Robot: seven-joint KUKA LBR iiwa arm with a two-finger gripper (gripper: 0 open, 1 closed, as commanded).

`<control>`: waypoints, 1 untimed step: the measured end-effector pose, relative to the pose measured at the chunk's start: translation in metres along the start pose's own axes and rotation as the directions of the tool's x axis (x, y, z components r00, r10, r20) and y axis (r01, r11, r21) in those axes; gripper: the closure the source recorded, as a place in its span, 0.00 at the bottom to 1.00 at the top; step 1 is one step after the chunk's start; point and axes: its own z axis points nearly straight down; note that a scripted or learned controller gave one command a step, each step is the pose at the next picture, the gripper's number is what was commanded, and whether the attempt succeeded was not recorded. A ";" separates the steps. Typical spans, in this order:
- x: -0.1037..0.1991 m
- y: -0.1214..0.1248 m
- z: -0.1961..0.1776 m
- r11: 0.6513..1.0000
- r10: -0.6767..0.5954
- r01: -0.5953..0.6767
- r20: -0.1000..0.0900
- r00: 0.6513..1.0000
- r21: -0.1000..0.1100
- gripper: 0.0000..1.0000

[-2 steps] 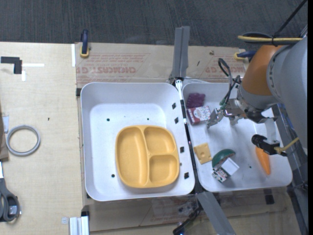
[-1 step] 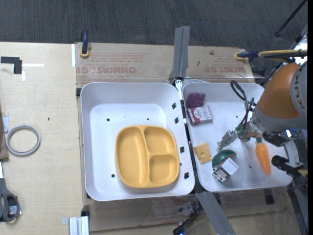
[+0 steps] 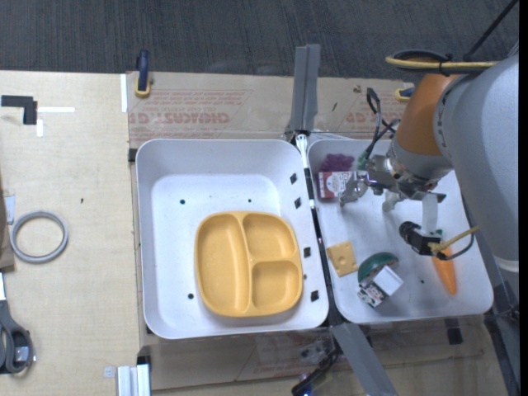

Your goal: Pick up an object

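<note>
claw [image 3: 386, 190] spread, gripping nothing, over right bin [image 3: 474, 299]; carrot [image 3: 445, 274] below it, long axis near vertical, tip toward bin's near edge

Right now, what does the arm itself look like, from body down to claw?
The arm is a thick, rounded grey shell with an orange band above the wrist. Dark cables loop beside the wrist. The claw is small, bare metal with black parts, far slimmer than the arm.
</note>
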 end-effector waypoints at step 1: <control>-0.051 -0.079 0.001 0.988 0.154 -0.154 -0.001 0.988 0.003 0.00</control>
